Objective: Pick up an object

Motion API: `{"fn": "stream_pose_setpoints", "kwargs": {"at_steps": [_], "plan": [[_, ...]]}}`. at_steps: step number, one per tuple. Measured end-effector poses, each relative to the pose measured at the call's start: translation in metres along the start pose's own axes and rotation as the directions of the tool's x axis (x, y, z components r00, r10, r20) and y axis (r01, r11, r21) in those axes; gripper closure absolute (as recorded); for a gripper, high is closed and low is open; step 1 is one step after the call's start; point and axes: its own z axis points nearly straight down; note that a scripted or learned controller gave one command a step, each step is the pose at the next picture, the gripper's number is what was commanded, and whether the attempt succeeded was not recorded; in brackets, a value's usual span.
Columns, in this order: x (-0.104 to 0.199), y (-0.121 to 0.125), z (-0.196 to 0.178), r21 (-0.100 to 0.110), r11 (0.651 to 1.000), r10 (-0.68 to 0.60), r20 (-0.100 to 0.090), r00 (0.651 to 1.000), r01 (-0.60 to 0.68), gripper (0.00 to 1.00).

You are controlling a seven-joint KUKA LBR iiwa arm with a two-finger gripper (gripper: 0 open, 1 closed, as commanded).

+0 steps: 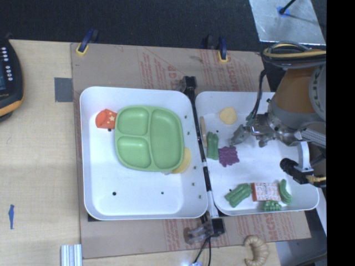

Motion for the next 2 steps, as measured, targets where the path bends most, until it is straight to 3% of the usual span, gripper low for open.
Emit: {"fn": "stream_pose_setpoints", "kwargs": {"at_steps": [1, 2], "plan": [[0.028, -0.005, 0.027, -0.007, 1.0, -0.003, 0.004, 1.0, 0.003, 0.0], [-0.037, 0.072, -0.052, -0.026, 1.0, 0.0, 0.012, 1.0, 0.0, 0.0]]}}
